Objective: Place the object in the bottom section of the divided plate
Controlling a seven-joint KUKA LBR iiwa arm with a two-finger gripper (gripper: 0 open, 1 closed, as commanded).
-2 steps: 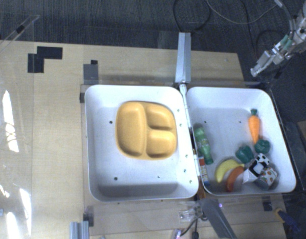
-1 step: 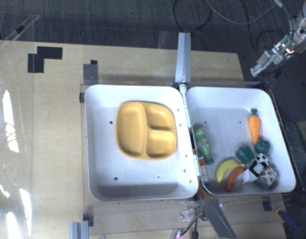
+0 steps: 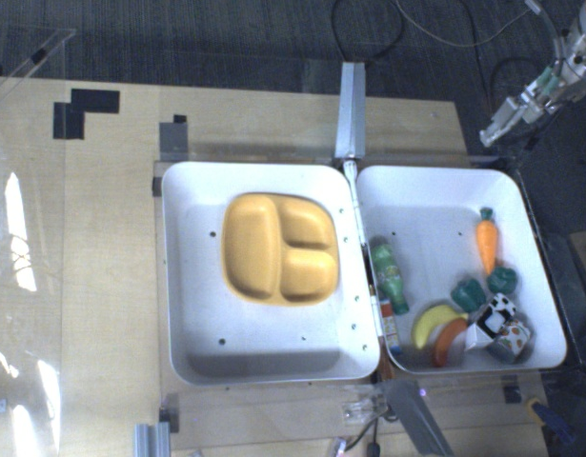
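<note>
Nothing done yet as far as I can judge. My claw (image 3: 507, 122) is hanging up at the top right, outside both bins, above the far corner of the right bin (image 3: 435, 198). It is blurred and small; I cannot tell whether it is spread or pressed together, and nothing is showing between its tips.

The divided plate (image 3: 278, 248) is sitting yellow in the left bin (image 3: 192, 284), a bit toward the far side, all sections bare. The bottom section is getting nothing so far.

All candidate objects are lying in the right bin: a carrot (image 3: 487, 241) near the right wall, a green bottle (image 3: 389, 276) along the left wall, a banana (image 3: 432, 322) beside an orange-red piece (image 3: 451, 339), a dark green piece (image 3: 501, 279), another teal one (image 3: 468, 293), and a black-and-white box (image 3: 499, 317) near the near right corner. Which one is the object, I cannot tell.

Left, in my judgement: everything. Coming down into the right bin, pinching one item, carrying it across the divider (image 3: 353, 122) side, dropping it in the plate's bottom section. The counter (image 3: 102, 255) around the bins is carrying nothing relevant.
</note>
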